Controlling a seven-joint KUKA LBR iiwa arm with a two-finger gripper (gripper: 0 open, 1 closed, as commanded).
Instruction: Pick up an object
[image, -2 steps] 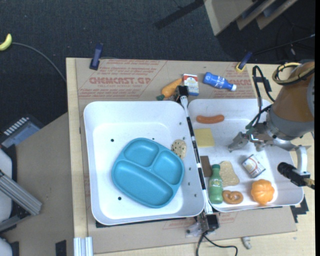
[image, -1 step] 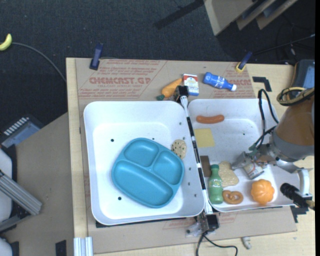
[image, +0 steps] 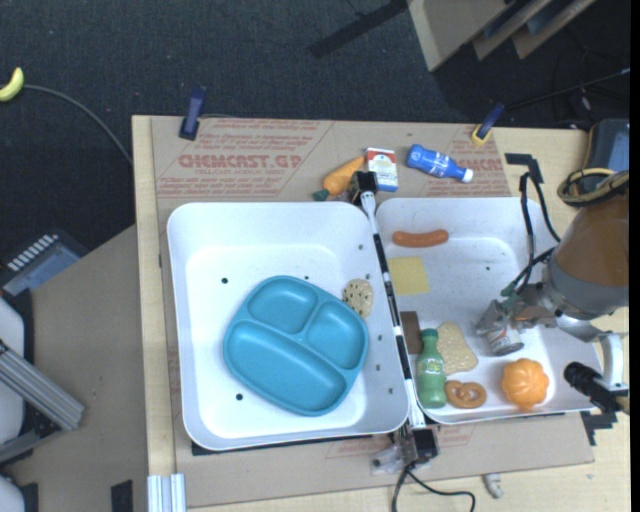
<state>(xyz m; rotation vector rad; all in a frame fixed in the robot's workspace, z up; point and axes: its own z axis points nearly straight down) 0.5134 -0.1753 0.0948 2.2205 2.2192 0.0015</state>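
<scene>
- Nearest the camera we see the front rim of the left white bin (image: 300, 438), on the tan tabletop (image: 150, 300).
- Left bin holds a blue plastic divided tray (image: 295, 343), tilted; a round speckled cookie (image: 358, 294) sits just beside the tray's upper right corner.
- Right white bin (image: 480, 225): green plastic bottle (image: 431, 369) upright at the front left, brown pretzel (image: 466, 394) just right of it, orange round fruit toy (image: 525, 383) further right.
- Tan cracker slab (image: 457, 346) lies beside the bottle; yellow cheese square (image: 408, 275) is behind it, red-brown sausage (image: 421, 238) near the back wall.
- The grey arm with orange band (image: 595, 250) reaches in from the right; its hand (image: 500, 330) is low in the right bin, just behind the orange fruit toy and right of the cracker slab.
- Hand state: we cannot tell how far open it is, or whether it has hold of anything; the metal parts are too cluttered to read.
- Behind the bins on the tabletop: orange carrot toy (image: 342, 176), small red-and-white carton (image: 381, 168), blue bottle lying on its side (image: 438, 163).
</scene>
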